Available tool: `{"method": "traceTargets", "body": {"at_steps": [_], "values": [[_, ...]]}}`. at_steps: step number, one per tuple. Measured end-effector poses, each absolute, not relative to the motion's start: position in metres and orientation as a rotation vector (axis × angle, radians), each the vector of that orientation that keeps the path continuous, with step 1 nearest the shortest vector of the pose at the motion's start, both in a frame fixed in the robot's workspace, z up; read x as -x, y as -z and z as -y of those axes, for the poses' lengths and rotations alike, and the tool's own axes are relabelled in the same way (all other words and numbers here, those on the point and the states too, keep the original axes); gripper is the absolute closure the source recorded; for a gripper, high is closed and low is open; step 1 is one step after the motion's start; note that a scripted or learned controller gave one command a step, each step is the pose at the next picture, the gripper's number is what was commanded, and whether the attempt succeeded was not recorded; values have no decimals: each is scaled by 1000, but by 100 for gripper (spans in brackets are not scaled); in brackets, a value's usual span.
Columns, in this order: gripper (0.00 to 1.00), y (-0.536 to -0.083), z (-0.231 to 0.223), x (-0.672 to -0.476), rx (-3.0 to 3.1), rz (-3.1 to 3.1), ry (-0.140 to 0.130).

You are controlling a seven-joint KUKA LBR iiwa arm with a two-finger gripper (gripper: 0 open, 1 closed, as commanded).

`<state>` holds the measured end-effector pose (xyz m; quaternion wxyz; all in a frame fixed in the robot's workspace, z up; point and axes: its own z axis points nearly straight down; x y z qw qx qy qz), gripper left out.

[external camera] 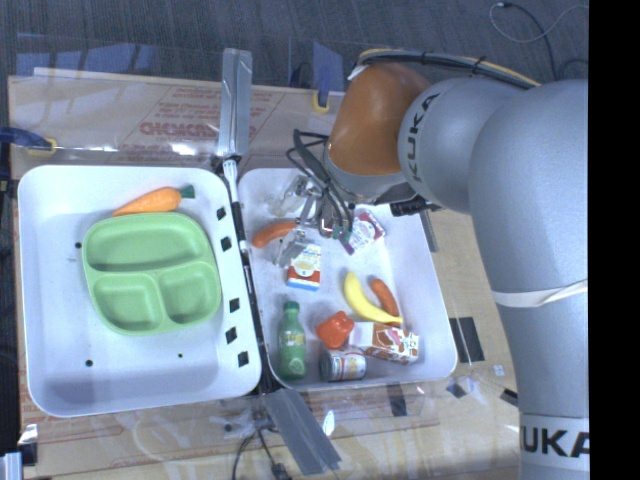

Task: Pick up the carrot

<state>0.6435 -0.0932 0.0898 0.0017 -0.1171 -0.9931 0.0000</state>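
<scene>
Presumably light, rigid and smooth-skinned, the carrot (150,200) suits a grasp across its thick middle; whether the gripper (303,224) is parted cannot be told.

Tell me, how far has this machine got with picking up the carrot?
Nothing looks done yet: the carrot lies in the left bin, against the top edge of the green plate. In hand: the gripper is over the right bin, near an orange sausage-like piece, well away from the carrot. Left: cross to the left bin, close on the carrot and lift it.
</scene>
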Motion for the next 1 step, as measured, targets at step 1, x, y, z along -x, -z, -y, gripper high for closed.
{"method": "traceTargets", "body": {"at_steps": [1], "values": [[0,-234,114,-646,614,3082,-2]]}}
